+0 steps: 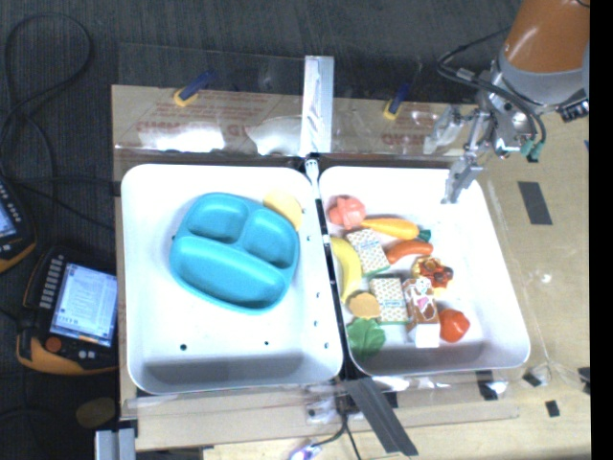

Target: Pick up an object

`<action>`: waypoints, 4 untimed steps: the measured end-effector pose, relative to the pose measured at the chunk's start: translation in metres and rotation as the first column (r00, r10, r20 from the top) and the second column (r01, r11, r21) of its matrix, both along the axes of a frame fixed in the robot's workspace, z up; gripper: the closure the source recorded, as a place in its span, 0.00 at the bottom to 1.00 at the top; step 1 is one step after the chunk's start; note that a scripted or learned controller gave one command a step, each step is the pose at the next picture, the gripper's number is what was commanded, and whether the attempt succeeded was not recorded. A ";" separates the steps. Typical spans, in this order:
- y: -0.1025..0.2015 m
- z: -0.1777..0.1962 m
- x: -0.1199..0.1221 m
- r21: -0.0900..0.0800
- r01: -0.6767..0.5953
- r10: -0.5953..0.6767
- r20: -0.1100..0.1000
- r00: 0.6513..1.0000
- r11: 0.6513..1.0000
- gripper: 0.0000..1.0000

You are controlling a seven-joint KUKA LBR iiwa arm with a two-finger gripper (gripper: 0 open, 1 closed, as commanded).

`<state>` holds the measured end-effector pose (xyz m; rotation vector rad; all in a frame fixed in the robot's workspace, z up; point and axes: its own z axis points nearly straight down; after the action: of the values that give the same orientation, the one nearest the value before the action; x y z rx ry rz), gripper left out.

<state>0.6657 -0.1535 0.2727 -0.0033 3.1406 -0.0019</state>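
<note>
Blue tray (235,250) beside bin (498,257) of crowded toys (393,276).

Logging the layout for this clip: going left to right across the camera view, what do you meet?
Handheld screen device → blue sectioned tray → yellow piece at the divider → banana → carrot → red tomato → gripper.

The arm (548,36) is cut off by the top right corner.
</note>
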 end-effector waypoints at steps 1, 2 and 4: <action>-0.023 -0.118 -0.033 0.001 0.049 -0.049 -0.005 0.999 0.999 0.00; -0.016 -0.033 -0.025 0.000 -0.056 0.056 -0.003 0.998 0.998 0.00; 0.027 -0.183 -0.045 -0.003 -0.011 0.011 0.008 1.000 1.000 0.00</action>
<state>0.6205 -0.1263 0.0901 -0.0207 3.1321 -0.0070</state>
